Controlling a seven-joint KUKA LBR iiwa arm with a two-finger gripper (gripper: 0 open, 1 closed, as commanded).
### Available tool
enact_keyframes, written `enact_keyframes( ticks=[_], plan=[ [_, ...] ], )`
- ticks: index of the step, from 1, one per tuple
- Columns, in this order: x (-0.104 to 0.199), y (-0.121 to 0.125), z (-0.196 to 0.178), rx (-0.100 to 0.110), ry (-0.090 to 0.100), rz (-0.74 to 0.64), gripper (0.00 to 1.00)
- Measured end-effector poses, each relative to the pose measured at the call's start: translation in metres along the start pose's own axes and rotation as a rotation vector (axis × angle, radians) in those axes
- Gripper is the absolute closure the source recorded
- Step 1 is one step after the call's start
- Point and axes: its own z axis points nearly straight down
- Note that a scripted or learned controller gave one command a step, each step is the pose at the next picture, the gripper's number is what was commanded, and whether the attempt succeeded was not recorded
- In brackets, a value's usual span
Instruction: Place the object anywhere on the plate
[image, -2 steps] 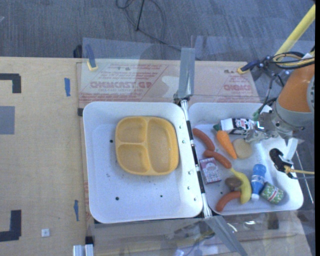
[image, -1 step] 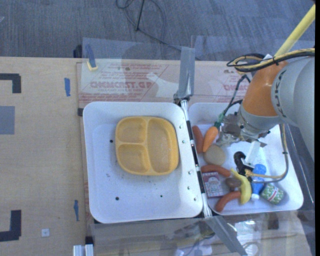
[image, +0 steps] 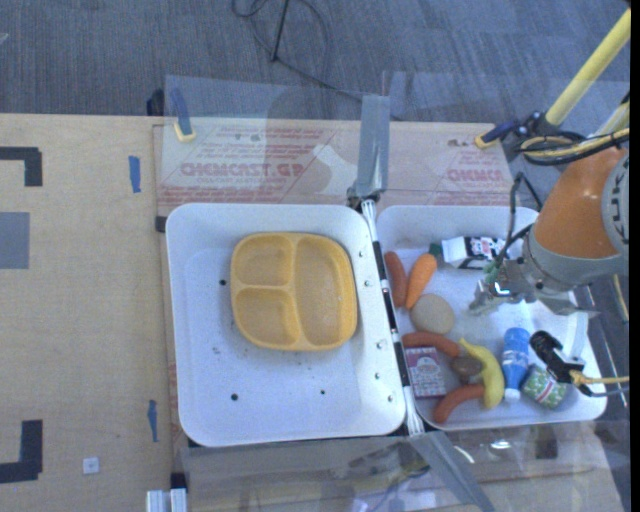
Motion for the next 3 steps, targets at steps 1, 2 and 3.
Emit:
enact_keyframes(
  ticks=[1, 2, 3],
  plan=[
    [-0.035, 0.087, 0.004, 0.062, 0.028, -0.137, 1.0],
    [-0.052, 0.087, 0.005, 0.065, 0.044, -0.223, 1.0],
    [-0.061, 0.002, 0.001, 0.002, 0.002, -0.14, 1.0]
  ],
)
